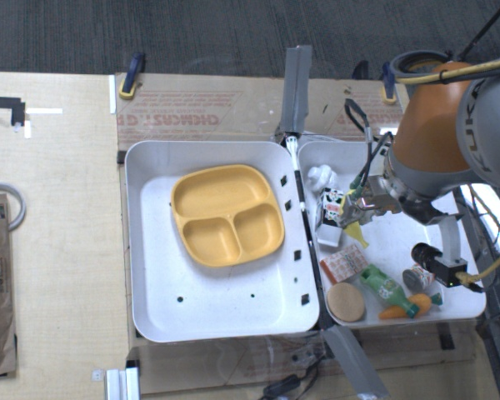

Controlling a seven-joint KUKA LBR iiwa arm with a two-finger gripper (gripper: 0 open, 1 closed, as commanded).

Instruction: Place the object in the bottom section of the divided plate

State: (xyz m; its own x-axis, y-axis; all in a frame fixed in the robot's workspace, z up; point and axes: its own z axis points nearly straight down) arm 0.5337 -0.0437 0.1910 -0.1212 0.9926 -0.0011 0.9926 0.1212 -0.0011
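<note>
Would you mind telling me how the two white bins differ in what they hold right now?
The left bin holds a single thing, the yellow divided plate, with bare white floor around it; the right bin is crowded with small items, among them a green bottle and a round brown disc. The arm reaches over the right bin, not the left. Both are shallow, white and side by side.
</note>
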